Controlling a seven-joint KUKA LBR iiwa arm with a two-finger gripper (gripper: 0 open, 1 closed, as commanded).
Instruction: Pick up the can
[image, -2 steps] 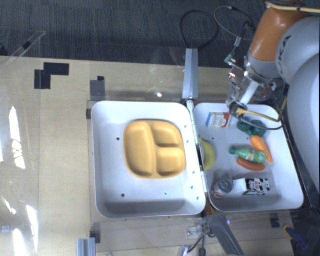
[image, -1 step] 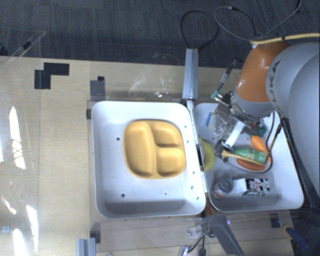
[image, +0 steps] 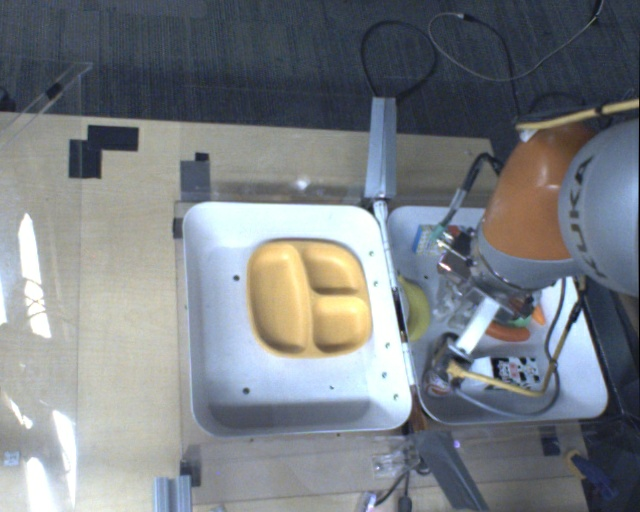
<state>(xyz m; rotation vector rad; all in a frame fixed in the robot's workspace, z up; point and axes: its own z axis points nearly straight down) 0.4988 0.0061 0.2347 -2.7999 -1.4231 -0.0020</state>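
In the left bin (image: 210, 400), centre of the frame, lies a yellow three-compartment tray (image: 308, 297). The arm (image: 560, 200) comes in from the upper right and hangs over the right bin (image: 590, 395). Its gripper (image: 462, 352) points down toward the lower left part of that bin, amid clutter; whether it is open or closed cannot be told. A yellow-green round object (image: 415, 308) sits at the bin's left wall. No can is identifiable among the items; a flat black-and-white package (image: 515, 371) lies near the bin's lower edge.
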